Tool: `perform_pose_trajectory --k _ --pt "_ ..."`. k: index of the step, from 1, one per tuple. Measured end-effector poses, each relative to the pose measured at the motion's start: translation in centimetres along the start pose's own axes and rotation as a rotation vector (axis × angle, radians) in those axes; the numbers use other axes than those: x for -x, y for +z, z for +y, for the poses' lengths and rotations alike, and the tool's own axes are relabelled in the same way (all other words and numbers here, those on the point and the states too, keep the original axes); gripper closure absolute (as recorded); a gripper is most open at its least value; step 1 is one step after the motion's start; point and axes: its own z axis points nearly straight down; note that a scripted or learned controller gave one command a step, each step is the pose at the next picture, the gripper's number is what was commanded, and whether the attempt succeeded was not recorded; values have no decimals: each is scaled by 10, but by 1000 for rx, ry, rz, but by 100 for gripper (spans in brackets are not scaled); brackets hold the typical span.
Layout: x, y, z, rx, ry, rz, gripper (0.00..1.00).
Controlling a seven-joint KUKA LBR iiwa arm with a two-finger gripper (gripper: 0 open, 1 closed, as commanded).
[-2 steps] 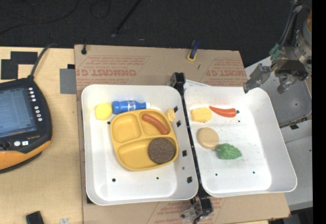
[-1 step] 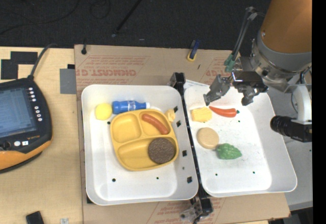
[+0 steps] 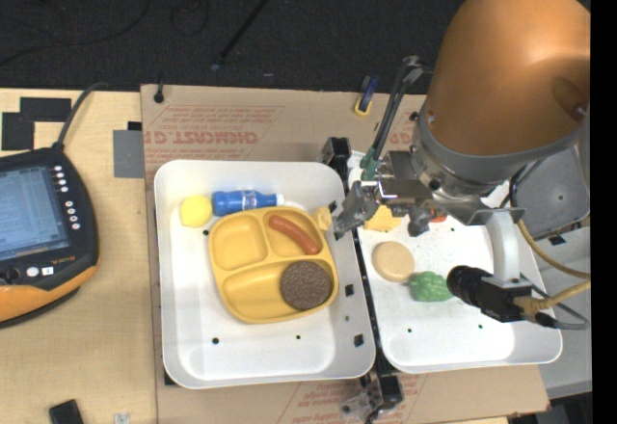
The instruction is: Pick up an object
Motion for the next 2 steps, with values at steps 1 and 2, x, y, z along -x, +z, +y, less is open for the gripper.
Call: perform_pose_trajectory --k 1,2 --pt "-1 -17 -2 5 7 -1 0" --pt "-1 -26 -2 2 5 -1 100"
